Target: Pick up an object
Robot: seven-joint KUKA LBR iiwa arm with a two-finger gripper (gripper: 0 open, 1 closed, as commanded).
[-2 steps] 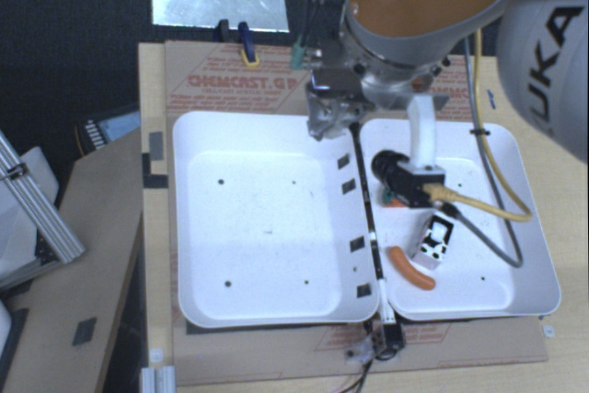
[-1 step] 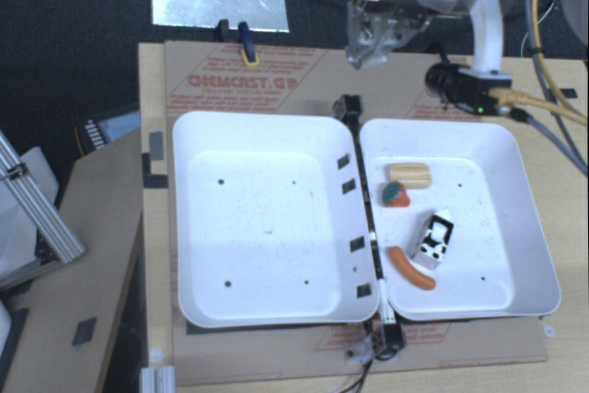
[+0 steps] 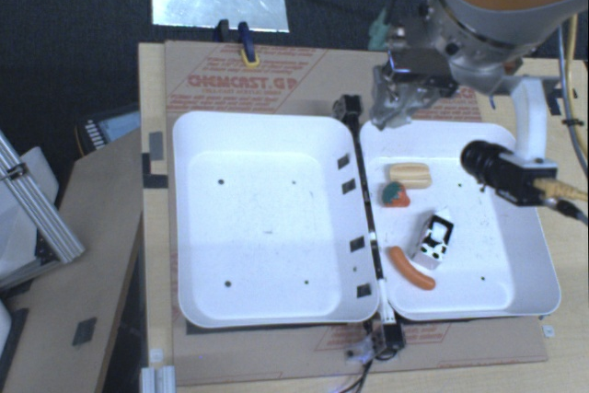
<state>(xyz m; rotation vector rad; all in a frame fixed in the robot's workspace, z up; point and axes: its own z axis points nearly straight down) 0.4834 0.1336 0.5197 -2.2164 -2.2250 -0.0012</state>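
Note:
The right bin (image 3: 525, 281) holds several small objects. A tan bread-shaped block (image 3: 409, 175) lies near its back left. A red strawberry with a green top (image 3: 396, 194) sits just in front of it. Further forward a black-and-white patterned box (image 3: 434, 239) stands tilted, and an orange-red sausage (image 3: 411, 268) lies at its front left. My gripper (image 3: 396, 110) hangs high over the bin's back left corner, above and behind the tan block, with nothing visibly held.
The left bin (image 3: 262, 216) sits beside the right one, joined by a black hinge strip (image 3: 363, 216). A black cylindrical device (image 3: 502, 170) on a white bracket overhangs the right bin's right side. Blue and yellow clamps (image 3: 247, 46) stand behind the bins.

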